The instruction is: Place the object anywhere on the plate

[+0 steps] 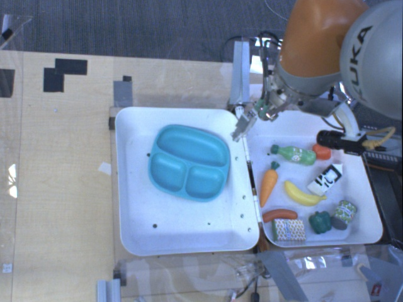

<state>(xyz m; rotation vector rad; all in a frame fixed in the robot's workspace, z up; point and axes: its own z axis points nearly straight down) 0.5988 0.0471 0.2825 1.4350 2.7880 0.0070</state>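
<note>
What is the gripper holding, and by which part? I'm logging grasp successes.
Nothing: the gripper hangs over the bins' shared edge with nothing between its fingers.

The grey arm [371, 49] comes in from the upper right, its orange band [318, 27] bulging large just above the wrist. Below the band the wrist narrows and slants down and to the left, ending in the gripper [242, 128]. The fingers [241, 126] look like a thin grey pair lying close together, though they are too small and blurred to judge their spread.
</note>
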